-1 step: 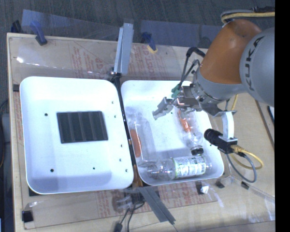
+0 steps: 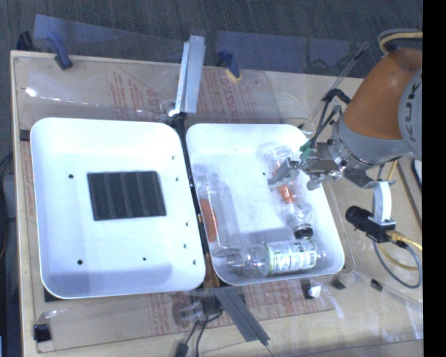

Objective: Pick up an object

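Several clear plastic bottles crowd the right-hand shallow white bin (image 2: 323,255): nearest, one with a printed label (image 2: 286,258) lying along the front wall; beyond, a small clear bottle with an orange core (image 2: 288,197), just beneath the claw (image 2: 297,168). Cannot tell the claw's state, spread or pressed. Likely trouble: slick rounded plastic slipping out, or rolling aside on contact. Farther left, a dark ribbed panel (image 2: 126,195).

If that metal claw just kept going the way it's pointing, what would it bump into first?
Probably the clear bottle with the orange part lying just below the gripper in the right bin. Depth is hard to judge from this slanted view.
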### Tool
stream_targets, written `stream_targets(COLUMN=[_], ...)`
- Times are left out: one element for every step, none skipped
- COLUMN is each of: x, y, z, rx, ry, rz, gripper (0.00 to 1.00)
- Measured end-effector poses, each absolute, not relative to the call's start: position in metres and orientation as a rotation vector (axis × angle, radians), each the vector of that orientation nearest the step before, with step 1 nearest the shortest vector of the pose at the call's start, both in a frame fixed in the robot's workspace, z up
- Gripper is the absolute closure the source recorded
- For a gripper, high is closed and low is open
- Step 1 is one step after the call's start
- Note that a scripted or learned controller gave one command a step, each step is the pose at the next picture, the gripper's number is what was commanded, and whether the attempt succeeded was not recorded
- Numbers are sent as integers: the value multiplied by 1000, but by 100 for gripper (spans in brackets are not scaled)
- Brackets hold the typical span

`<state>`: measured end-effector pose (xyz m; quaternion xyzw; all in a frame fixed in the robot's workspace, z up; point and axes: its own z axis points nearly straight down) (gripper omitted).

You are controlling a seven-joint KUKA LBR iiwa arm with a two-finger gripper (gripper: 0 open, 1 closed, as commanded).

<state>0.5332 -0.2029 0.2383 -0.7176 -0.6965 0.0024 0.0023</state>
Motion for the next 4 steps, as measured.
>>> stream_targets(x=[575, 621, 601, 633], y=[-207, -206, -209, -209], z=[212, 224, 218, 211], rx=[-2229, -2026, -1832, -1742], ry=[-2210, -2402, -2547, -2615], rz=[6, 1, 4, 2], gripper=[0, 0, 0, 0])
